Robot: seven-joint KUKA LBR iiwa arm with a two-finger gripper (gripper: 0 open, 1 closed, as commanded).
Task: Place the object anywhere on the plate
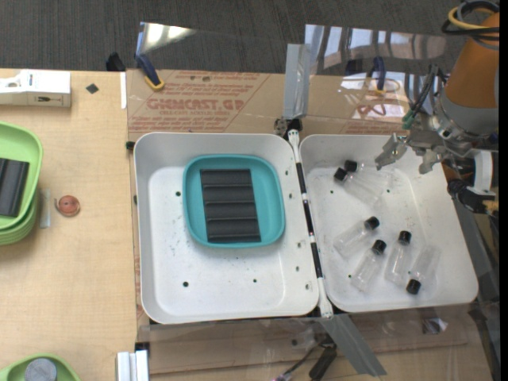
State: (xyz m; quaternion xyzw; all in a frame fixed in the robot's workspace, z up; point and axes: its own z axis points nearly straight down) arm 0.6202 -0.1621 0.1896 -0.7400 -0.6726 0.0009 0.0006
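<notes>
A teal square plate (272, 205) with a dark ridged insert lies in the left white bin (159, 276). Several clear vials with black caps lie in the right bin (456, 236): one at the back (357, 179), and a loose group near the front (367, 267). My gripper (408, 155) hangs over the back right corner of the right bin, above and to the right of the back vial. Its fingers (386, 152) are spread open with nothing between them.
A cardboard sheet (206, 98) lies behind the bins. On the wooden bench to the left are green trays (24, 149), a small red disc (69, 205) and a white box (36, 88). The arm's orange band (476, 74) rises at the right edge.
</notes>
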